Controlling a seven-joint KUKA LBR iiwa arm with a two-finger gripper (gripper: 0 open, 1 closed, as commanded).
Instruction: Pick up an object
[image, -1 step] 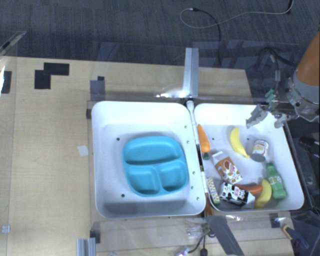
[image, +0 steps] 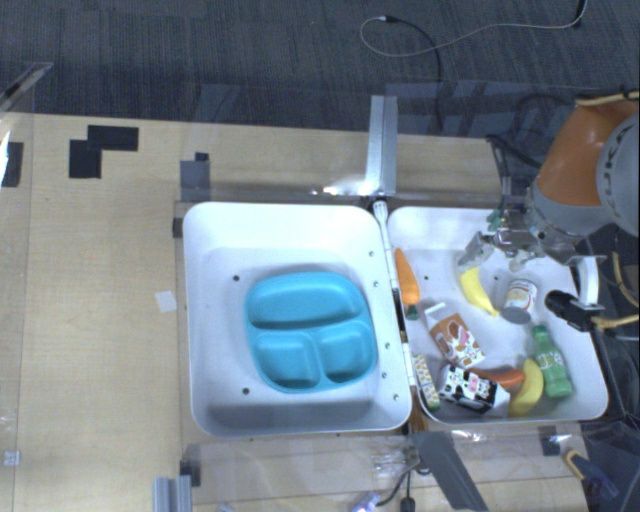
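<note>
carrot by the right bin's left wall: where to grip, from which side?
Judging from its pose, grip the carrot across its thicker middle, coming from straight above. It lies flat and lengthwise along the right bin's left wall, so close the fingers across its short width; the wall-side finger has little room.

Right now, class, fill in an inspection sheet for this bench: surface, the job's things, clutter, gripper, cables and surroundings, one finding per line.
Surface: wooden bench bearing two white bins side by side.
Job's things: right bin holds a carrot, two bananas, a green bottle, a can and small cartons.
Clutter: left bin holds a blue divided tray.
Gripper: gripper above the right bin's far side, nothing held.
Cables: thin cable looped on the floor beyond the bench.
Surroundings: dark carpet; black marks on the bench.
</note>
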